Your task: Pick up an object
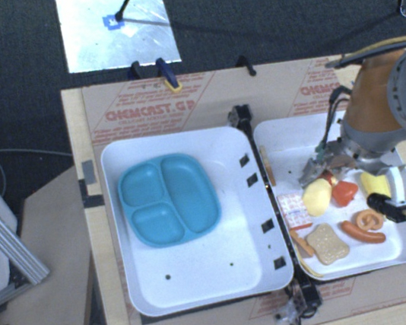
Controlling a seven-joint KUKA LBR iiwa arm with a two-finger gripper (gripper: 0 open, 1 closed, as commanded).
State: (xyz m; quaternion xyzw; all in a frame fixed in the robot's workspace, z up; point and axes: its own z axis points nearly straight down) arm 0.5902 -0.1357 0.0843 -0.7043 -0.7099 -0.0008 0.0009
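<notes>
Two white bins are set side by side on the brown bench (148, 109). In the left bin (205, 269) a blue plate (169, 200) with three parts is laid flat, toward the bin's left side.

The things that can be picked up are all kept in the right bin (292, 139), bunched in its near half. The grey arm (397, 98) is reached in from the right. The gripper (318, 169) is held low over the right bin, just behind a round yellow toy (317, 197). That toy may be touched by it, but this cannot be made out well. Whether the gripper is open or closed cannot be told.

A red toy (344, 192) is placed right beside the round yellow toy, on its right side. A yellow piece (375, 184) is seen just past the red toy. On the other side, a small white packet (293, 209) with red dots is laid next to the bin wall.

Nearer the front, a slice of toy bread (327, 243) is laid flat, with a thin orange stick (301, 244) just to its left. A red sausage (363, 234) is laid to the right of the bread. A brown ring (367, 220) is set just behind the sausage, close against it.

Behind the bench, a shiny silver sheet (117, 25) is spread on the dark floor.
</notes>
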